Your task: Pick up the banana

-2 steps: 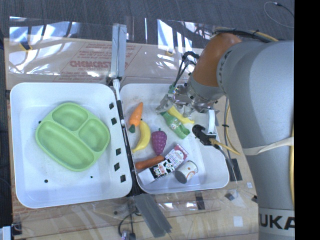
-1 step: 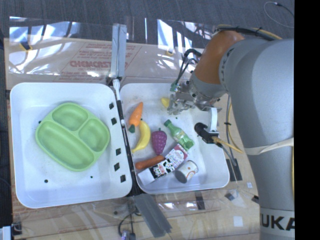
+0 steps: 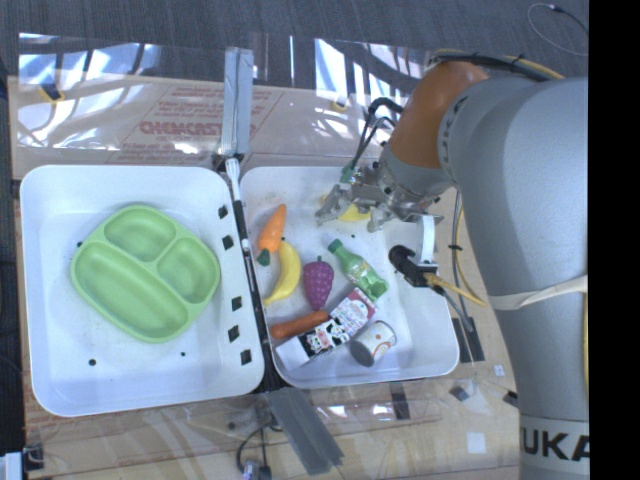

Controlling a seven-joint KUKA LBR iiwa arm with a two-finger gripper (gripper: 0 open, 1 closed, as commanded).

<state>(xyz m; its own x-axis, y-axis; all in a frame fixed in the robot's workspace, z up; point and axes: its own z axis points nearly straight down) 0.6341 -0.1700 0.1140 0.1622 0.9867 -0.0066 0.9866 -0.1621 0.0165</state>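
Note:
The yellow banana point(image 3: 284, 274) lies curved in the right bin point(image 3: 430, 348), near its left wall and just below an orange carrot point(image 3: 272, 228). My gripper point(image 3: 353, 211) hangs over the back of that bin, up and to the right of the banana and well apart from it. Its fingers point(image 3: 329, 207) are spread open, with a small yellow object point(image 3: 353, 208) showing between them. The banana lies free, with nothing touching it from above.
Purple grapes point(image 3: 318, 282), a green bottle point(image 3: 359, 269), a second carrot point(image 3: 298, 325), a milk carton point(image 3: 336, 329) and a small can point(image 3: 373, 344) crowd the right bin around the banana. A green divided plate point(image 3: 146, 271) sits in the left bin point(image 3: 50, 368).

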